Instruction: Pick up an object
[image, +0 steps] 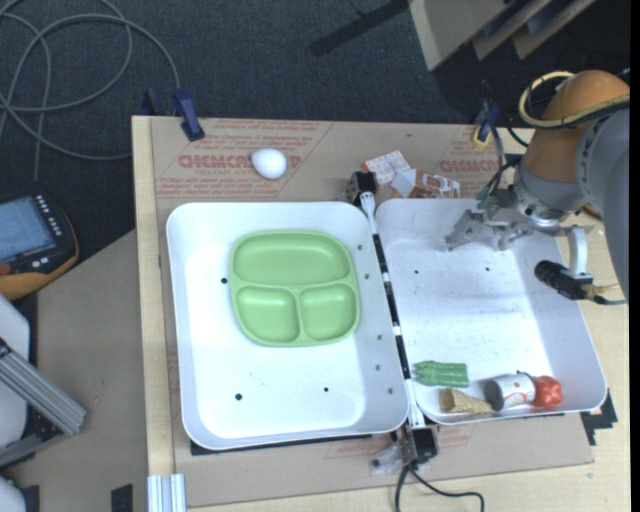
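My gripper (482, 233) hangs over the far end of the right bin (470, 300), near its back rim. Its grey fingers (459, 234) stand spread apart and open, with nothing between them. The small objects lie at the bin's near end, well away from the gripper: a green pod-like piece (440, 374), a tan wedge (464, 402), a white cylinder with a red mark (510, 390) and a red piece (547, 392).
A green divided plate (295, 285) lies in the left bin (200, 340). A white egg-shaped ball (268, 162) and crumpled wrappers (405, 176) rest on the cardboard behind the bins. A clamp ridge (385, 290) separates the bins.
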